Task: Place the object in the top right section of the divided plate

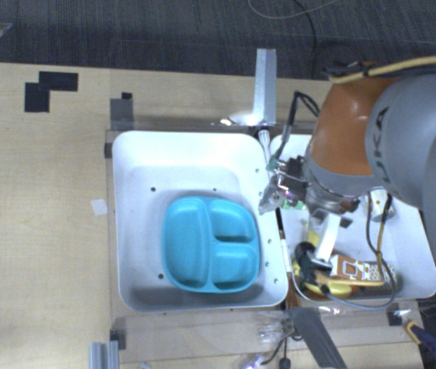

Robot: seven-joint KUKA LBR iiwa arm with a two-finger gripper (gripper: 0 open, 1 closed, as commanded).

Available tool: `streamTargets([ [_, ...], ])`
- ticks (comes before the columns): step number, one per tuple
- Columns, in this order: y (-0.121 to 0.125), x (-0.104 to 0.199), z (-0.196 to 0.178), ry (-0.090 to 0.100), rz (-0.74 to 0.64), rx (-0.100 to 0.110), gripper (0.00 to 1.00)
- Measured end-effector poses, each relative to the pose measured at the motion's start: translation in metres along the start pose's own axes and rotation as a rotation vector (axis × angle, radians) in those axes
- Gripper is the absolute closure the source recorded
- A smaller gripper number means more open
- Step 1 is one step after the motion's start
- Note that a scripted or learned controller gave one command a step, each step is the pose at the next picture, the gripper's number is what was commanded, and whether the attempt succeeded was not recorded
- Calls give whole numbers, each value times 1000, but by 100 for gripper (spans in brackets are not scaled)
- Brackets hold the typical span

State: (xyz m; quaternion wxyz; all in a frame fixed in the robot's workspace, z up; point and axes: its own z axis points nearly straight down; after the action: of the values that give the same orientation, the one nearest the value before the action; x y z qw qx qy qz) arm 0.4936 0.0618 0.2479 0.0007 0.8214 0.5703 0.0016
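The claw (319, 261) reaches into the right bin (425, 275) among objects (341, 277); its grip cannot be told. It should lift cleanly, then centre over the plate (211, 243)'s top right section.

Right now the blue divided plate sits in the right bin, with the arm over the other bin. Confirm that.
Wrong on the bin. The camera view shows the plate in the left bin, not the right one. The arm is over the other bin, as you said.
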Motion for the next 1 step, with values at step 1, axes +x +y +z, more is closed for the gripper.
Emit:
streamTargets([
  [1,1,1,-10,-1,-11,0,100],
])
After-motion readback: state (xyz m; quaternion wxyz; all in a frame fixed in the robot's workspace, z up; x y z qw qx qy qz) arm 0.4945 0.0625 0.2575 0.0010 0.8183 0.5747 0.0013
